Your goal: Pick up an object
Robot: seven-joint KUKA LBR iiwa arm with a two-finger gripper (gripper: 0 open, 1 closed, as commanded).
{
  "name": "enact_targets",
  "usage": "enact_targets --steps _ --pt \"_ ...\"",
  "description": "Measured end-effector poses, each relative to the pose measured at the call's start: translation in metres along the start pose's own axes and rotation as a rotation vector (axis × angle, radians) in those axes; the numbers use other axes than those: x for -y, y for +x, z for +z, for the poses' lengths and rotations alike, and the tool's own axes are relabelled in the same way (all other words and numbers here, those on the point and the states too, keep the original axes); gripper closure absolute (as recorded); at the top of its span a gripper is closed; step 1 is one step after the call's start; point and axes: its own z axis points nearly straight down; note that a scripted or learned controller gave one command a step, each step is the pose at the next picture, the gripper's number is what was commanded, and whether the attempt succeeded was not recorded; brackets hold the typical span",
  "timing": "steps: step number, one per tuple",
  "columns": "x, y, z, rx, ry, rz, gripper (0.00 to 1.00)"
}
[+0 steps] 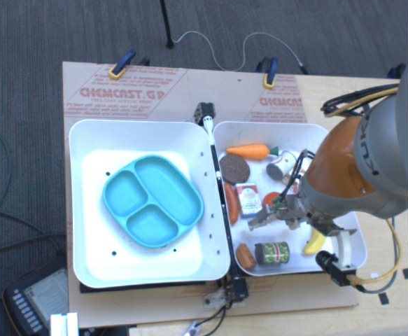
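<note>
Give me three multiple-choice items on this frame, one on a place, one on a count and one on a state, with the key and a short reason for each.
1. Where does the blue divided plate lie?
A. in the left bin
B. in the right bin
C. on the bare bench

2. How many compartments does the plate have?
A. two
B. three
C. five

3. How does the small green-labelled can rest?
A. upright
B. on its side
C. stacked on the carrot

Key: 1 A, the plate sits inside the left bin's white walls. 2 B, its ridges mark off three wells. 3 B, its long side lies along the right bin's floor, near the front wall.
</note>
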Motion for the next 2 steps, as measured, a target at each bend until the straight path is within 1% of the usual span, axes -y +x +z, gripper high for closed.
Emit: enact_targets --steps 1,2 --pt "0.000 0.000 -0.009 -0.001 0.001 0.000 1.00" --pt "-0.111 -0.002 -0.036 -0.002 0.007 -0.004 1.00"
